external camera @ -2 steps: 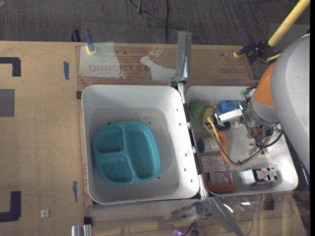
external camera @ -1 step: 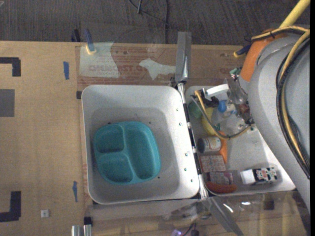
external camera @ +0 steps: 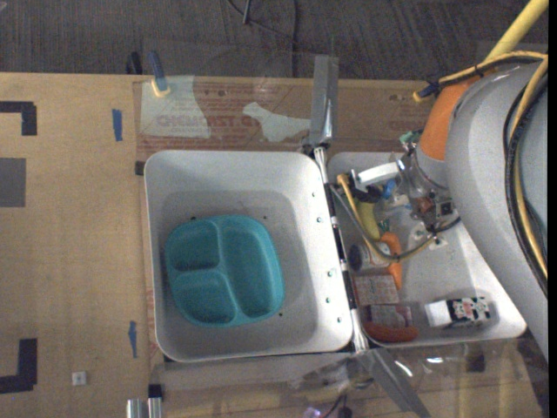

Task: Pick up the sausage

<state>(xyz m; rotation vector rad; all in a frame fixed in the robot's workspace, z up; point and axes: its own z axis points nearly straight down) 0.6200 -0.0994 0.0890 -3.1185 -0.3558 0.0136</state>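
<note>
Arm (external camera: 496, 138) reaches into right bin (external camera: 452, 273); gripper (external camera: 407, 200) sits at its far end, grip state cannot be told. Sausage (external camera: 389, 332) lies at near-left corner, well apart from gripper. Teal plate (external camera: 224, 270) in left bin (external camera: 235, 172).

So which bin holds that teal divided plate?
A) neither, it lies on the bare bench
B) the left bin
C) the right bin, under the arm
B: the teal divided plate lies on the floor of the left bin, while the arm reaches over the right bin, where the sausage lies.
</note>
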